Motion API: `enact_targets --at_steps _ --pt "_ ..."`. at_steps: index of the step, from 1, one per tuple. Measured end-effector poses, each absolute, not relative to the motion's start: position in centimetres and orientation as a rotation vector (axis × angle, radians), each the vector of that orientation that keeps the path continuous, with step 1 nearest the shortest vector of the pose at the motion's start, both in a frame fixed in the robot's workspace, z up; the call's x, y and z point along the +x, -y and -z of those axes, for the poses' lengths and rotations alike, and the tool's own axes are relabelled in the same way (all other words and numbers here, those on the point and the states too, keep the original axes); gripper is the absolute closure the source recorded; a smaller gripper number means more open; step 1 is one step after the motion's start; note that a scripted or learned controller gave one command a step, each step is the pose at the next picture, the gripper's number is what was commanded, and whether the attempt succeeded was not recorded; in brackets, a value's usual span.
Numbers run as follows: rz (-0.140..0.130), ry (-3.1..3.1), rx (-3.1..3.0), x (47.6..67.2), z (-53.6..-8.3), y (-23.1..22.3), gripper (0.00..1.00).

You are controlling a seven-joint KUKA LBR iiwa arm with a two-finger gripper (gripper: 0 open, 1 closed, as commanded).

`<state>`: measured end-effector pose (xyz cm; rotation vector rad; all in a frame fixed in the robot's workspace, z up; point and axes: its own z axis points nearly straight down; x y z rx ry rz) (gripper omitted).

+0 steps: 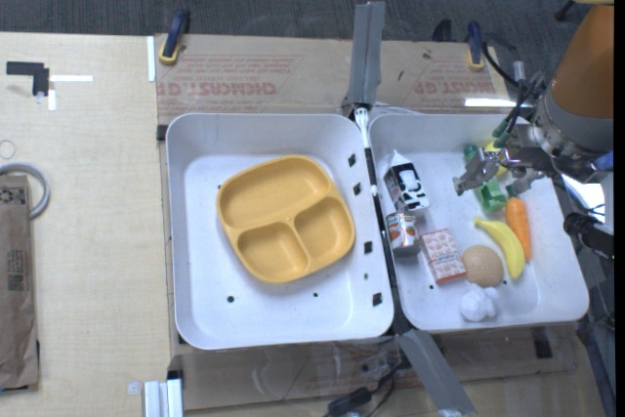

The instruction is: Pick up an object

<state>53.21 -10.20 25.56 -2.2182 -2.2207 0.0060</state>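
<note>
**Crowded corner, easy to miss**

My claw point(485, 173) hangs over the upper right part of the right bin point(430, 308), its dark fingers spread apart with nothing between them. I hold nothing.

Any object will do, and the likeliest ones lie right under me: a green item point(491, 197) just below my fingertips, an orange carrot point(519, 226) beside it, and a yellow banana point(502, 245) touching or nearly touching the carrot. Further down sit a tan round thing point(481, 265), a white lump point(478, 305) and a small pink-and-white box point(441, 255). Near the divider stand a black-and-white carton point(405, 187) and a small can point(401, 232). The left bin point(195, 308) bears a yellow divided plate point(284, 218).

My worry is the crowding. The green item, carrot and banana lie so close that one finger could land on a neighbour instead of beside my target, and I would close on air or pinch an edge that slips out. The carrot and banana are rounded and may roll away as I squeeze. The bin's right wall is also near, and I could catch a finger on it.
</note>
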Motion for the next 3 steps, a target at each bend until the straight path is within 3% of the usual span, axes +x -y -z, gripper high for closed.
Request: enact_targets --at_steps 1,2,3 --pt "-0.005 2.228 -2.209 49.7 -20.6 18.9 0.0" --pt "0.009 2.162 -2.27 51.1 -10.1 21.3 0.0" --pt "0.008 2.162 -2.27 51.1 -10.1 21.3 0.0"
